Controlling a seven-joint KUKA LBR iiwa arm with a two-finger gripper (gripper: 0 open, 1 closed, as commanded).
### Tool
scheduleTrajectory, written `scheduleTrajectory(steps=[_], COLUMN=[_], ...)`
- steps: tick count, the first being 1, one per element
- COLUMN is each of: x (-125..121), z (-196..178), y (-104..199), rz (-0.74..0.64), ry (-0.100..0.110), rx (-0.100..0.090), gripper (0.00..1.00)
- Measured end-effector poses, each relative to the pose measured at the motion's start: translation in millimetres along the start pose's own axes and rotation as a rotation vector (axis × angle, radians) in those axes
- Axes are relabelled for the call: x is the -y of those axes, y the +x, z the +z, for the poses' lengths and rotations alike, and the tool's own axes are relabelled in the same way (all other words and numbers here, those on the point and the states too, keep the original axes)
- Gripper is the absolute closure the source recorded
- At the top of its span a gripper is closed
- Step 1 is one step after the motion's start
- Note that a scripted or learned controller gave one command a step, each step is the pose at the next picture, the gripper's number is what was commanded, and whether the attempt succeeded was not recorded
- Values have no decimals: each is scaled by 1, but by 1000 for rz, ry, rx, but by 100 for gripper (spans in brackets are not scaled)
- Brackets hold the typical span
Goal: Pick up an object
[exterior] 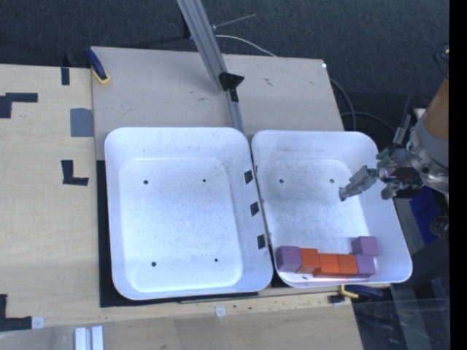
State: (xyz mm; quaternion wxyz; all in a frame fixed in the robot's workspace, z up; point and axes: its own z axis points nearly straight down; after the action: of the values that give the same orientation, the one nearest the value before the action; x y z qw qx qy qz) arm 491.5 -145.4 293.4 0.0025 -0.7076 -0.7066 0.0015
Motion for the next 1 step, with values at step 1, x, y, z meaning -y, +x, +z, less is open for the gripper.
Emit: scheduleTrajectory(steps=[1], x=[9], z=[-23], y=[17], rz=[-5], ry=[-7], rx=[1], gripper=[0])
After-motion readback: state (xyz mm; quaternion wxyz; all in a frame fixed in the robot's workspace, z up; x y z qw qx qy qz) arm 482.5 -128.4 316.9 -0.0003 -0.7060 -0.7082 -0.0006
